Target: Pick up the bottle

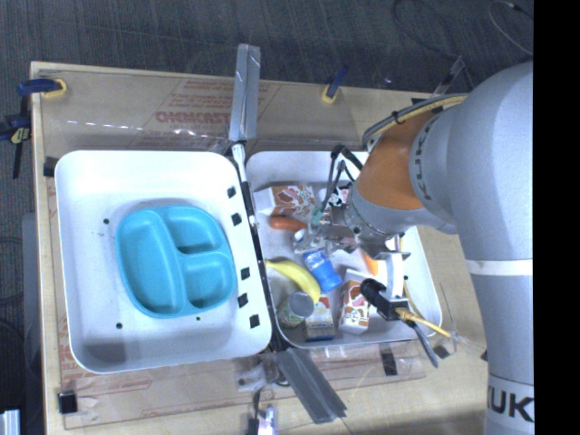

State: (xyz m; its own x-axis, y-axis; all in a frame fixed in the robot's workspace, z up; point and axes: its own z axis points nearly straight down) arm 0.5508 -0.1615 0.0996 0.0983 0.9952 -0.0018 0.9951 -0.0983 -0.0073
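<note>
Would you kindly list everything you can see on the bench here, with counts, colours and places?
White bins: two, side by side on the bench.
Divided tray: one, light blue, in the left bin.
Bottle: one, blue, lying in the right bin's middle.
Banana: one, yellow, just left of the bottle.
Can: one, near edge of the right bin.
Cartons and packets: several, red and white, right bin; exact count unclear.
Arm: one, grey with orange band, from the right.
Gripper: one, above the bottle.
</note>
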